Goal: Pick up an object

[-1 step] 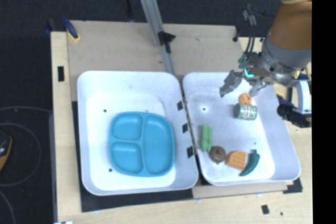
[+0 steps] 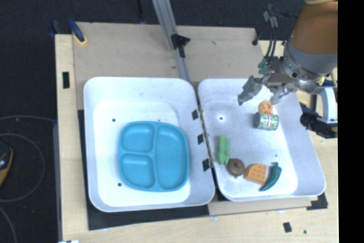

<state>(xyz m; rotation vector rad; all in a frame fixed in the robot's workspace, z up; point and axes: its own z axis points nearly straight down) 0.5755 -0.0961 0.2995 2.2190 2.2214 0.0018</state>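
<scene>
Your gripper (image 2: 262, 93) hangs open over the far part of the right bin (image 2: 307, 179), holding nothing. Just near of it lies a small can (image 2: 266, 120). Along the bin's near side you see a green piece (image 2: 223, 149), a brown ring (image 2: 235, 167), an orange waffle (image 2: 256, 172) and a dark green pepper (image 2: 272, 177).

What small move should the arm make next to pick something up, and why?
Probably lower the pincer onto the small can. The pincer hangs open with nothing between its fingers, and the can lies just below it in the right bin, apart from the other items.
</scene>
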